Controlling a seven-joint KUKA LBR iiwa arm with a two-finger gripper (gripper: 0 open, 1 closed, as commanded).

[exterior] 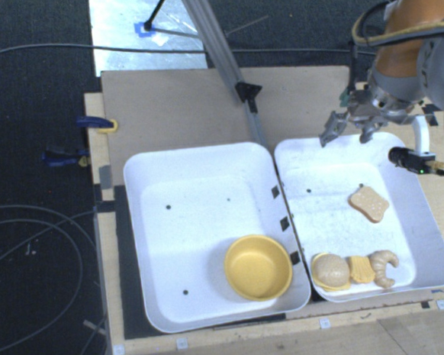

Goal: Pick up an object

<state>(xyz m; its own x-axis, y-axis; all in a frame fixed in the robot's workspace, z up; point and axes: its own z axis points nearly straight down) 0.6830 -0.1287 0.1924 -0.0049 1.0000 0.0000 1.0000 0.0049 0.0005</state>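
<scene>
Claw: we see the claw (350, 130) above the far rim of the right bin (416, 219), fingers spread apart with nothing between them.
Arm: the grey arm (414, 35) with its orange band enters from the upper right.
Bread slice: we note a tan bread slice (369, 203) lying flat in the right bin, alone, nearer than the claw and well apart from it.
Near cluster: a round bun (330, 270), a yellow piece (360, 269) and a croissant (384, 266) sit touching in a row along the near wall of the right bin.
Left bin: we log a yellow bowl (258, 266) upright in the near right corner of the left bin (164, 216).
Obstructions: a slanted metal pole (224, 54) crosses the table (178, 107) beyond the bins, ending near their shared edge.
Surroundings: blue clamps (78, 142) grip the table's left edge; cables (29, 249) loop on the floor.
</scene>
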